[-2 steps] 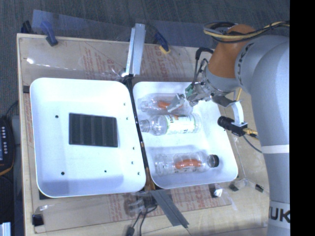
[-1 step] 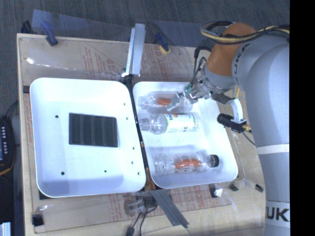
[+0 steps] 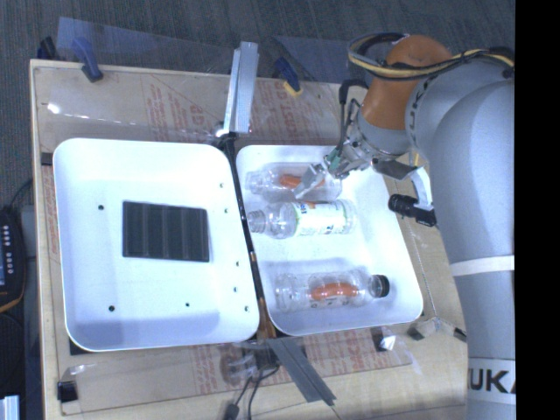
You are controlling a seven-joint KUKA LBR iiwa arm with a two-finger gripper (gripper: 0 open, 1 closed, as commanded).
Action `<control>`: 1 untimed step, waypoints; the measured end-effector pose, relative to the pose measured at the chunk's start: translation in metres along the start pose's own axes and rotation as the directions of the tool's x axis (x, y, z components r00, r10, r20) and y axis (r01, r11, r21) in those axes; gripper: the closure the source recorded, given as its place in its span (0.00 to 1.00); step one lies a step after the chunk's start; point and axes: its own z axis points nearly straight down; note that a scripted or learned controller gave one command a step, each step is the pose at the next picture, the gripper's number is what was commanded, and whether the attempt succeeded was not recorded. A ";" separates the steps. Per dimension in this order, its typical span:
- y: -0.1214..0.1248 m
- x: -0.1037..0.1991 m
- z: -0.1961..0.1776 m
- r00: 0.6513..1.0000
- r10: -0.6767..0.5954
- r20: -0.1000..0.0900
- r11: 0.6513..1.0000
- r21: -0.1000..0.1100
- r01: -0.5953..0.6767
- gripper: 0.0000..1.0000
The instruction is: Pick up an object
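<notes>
KUKA arm, grey w/ orange band, reaches in from 3 o'clock and dips its two-finger gripper [image 3: 335, 163] into the right-hand shallow white plastic bin [image 3: 404, 261]. The tool sits at the bin's 12 o'clock end, right over the clear plastic bottle with an orange label [image 3: 284, 182] lying on its side there. Whether the tool is spread or closed cannot be told from this angle; nothing is visibly held.

Two more candidates lie further down the same bin: a clear plastic bottle with a white-and-green label [image 3: 302, 219] at centre, just beside the first, and a clear plastic bottle with an orange label and a black cap [image 3: 328, 289] toward 6 o'clock, well apart from the other two. The left-hand shallow white bin [image 3: 87, 234], at 9 o'clock, carries only a dark rectangular panel [image 3: 165, 231] on its floor.

Handling, as a judgement: all three look empty, so light, thin-walled, smooth and round. They are likely to roll or squirt out under a pinch and to dent if squeezed hard. Best hold is prob. across the barrel mid-length, jaws square to the long axis, or at the stiffer neck. The top bottle's closeness to the bin wall and its neighbour leaves little room for fingers.
</notes>
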 end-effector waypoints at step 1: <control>0.000 0.000 0.000 1.000 0.000 0.000 1.000 0.000 0.000 0.00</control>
